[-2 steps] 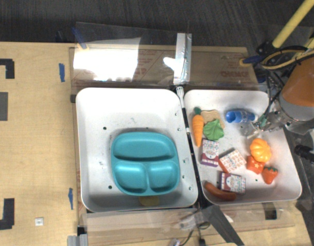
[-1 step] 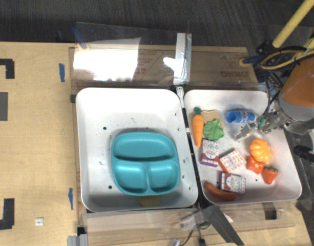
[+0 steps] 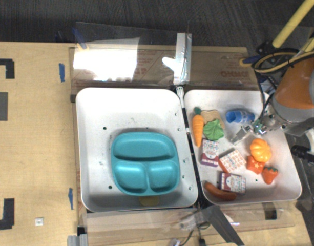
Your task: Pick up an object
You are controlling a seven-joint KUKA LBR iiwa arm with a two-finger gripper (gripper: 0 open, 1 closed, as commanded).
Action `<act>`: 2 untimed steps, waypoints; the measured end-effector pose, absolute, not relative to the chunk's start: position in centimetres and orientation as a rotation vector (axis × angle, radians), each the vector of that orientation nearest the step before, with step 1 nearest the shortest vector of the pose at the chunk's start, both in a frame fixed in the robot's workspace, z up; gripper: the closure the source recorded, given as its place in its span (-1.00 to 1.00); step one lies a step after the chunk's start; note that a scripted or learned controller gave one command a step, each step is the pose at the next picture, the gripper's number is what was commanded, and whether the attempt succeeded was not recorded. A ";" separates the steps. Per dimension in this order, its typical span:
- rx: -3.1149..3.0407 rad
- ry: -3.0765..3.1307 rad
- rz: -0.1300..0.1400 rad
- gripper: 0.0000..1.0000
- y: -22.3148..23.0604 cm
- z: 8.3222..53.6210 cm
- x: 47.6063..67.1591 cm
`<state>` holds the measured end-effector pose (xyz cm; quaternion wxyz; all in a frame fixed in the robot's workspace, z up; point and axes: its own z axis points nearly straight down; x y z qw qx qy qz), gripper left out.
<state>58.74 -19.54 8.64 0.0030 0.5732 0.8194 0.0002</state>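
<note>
The right bin (image 3: 290, 188) holds toy food. A carrot (image 3: 197, 129) lies by its left wall, with a green leafy piece (image 3: 214, 130) and a tan slice (image 3: 210, 115) beside it. A blue bottle (image 3: 238, 117) lies near the back. An orange pepper (image 3: 260, 150) sits mid-right, above two small red pieces (image 3: 255, 165) (image 3: 270, 174). Three small printed cartons (image 3: 210, 152) (image 3: 232, 162) (image 3: 232, 182) and a brown sausage (image 3: 218, 191) lie toward the front. My gripper (image 3: 251, 129) hangs low between the blue bottle and the orange pepper, with nothing visibly in it.
The left bin (image 3: 90, 111) holds a teal divided plate (image 3: 145, 162). A clear plastic sheet (image 3: 126, 60) stands behind the bins. The arm's orange band (image 3: 297, 88) is over the right bin's far right edge. Cables and a yellow pole (image 3: 295, 19) are at the back right.
</note>
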 end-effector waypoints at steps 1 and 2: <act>1.785 2.576 0.001 -1.00 -19.0 8.6 59.6; 1.785 2.576 0.002 -1.00 -19.0 8.6 59.6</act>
